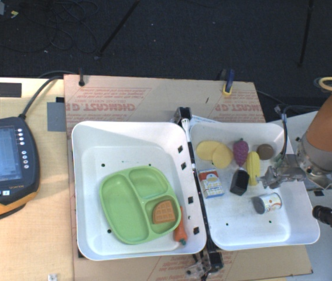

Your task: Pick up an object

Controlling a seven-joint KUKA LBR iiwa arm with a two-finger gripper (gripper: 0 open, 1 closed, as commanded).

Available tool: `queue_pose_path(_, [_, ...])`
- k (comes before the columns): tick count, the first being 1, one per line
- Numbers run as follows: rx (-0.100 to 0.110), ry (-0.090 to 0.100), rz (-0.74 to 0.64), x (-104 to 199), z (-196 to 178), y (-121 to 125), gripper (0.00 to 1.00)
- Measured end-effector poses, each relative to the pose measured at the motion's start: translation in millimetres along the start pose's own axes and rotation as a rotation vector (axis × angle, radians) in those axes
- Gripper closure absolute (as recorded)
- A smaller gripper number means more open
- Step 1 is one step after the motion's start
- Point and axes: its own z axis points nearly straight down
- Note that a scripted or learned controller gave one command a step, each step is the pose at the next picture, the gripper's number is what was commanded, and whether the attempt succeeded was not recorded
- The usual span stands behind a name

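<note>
The right bin (297, 236) holds several small items. There are two pale yellow round pieces (214, 153), a purple piece (241, 151), a brown ball (265, 151), an upright yellow piece (253, 167), a black block (239, 182), a red, white and blue carton (211, 184) and a grey can (267, 203) lying on its side. My gripper (271, 178) reaches in from the right. It hangs just right of the yellow piece and just above the can. Nothing shows held in it.
The left bin (89, 157) carries a green divided plate (127, 206) with a brown waffle-like piece (164, 212) in its small compartment. An orange carrot (180, 233) lies by the plate's lower right. A tablet (4, 160) rests on the bench at far left.
</note>
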Motion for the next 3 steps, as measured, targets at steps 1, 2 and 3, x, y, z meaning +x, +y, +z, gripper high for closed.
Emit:
queue_pose_path(1, [0.002,0.001,0.000,0,4,2,0.00])
queue_pose_path(2, [-0.003,-0.004,-0.001,-33,85,33,0.00])
queue_pose_path(3, [-0.002,0.000,-0.004,-31,85,67,0.00])
